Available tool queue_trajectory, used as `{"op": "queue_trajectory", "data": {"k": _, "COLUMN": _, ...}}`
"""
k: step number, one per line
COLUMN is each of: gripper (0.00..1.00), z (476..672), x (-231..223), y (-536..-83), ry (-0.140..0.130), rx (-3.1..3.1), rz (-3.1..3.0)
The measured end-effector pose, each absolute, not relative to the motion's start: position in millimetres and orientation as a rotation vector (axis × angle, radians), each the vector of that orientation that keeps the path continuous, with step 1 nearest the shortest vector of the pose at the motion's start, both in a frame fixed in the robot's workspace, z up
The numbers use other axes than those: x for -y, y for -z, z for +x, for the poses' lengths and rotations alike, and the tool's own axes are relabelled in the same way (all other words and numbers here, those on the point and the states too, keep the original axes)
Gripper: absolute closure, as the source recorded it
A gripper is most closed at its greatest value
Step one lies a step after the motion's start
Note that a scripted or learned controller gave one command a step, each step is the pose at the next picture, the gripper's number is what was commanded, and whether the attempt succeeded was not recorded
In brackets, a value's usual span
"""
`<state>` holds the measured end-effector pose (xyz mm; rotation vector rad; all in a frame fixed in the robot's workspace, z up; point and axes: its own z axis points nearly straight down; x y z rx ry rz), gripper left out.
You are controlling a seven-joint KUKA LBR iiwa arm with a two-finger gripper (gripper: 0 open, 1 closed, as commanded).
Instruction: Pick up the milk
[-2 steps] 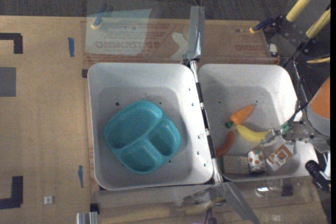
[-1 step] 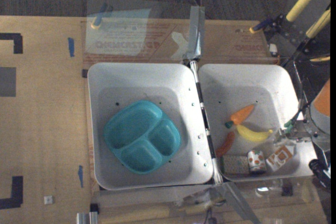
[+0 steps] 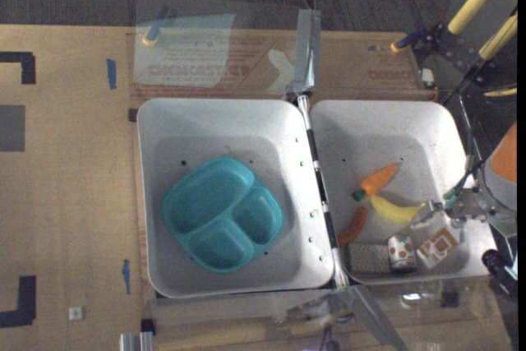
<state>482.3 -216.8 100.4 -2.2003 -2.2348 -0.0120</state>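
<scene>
Camera view: pincer [image 3: 440,214] hovers just above the milk carton [image 3: 438,247] in the right bin [image 3: 329,144]; whether it grips, I cannot tell.

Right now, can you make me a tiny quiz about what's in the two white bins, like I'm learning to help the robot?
1. True or false: the teal plate lies in the left bin.
2. Which lies nearest the gripper? A) carrot B) milk carton C) teal plate
3. Fill in: the banana lies in the ____ bin.

Key: 1 true. 2 B, the carton sits just below the gripper in the right bin. 3 right.
</scene>
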Motion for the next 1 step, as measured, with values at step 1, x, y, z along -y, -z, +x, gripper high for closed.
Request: {"op": "queue_trajectory", "data": {"k": 1, "gripper": 0.0, "z": 482.8, "x": 216.4, "y": -89.2, "ry": 0.013, "rx": 2.359, "rz": -2.065}}
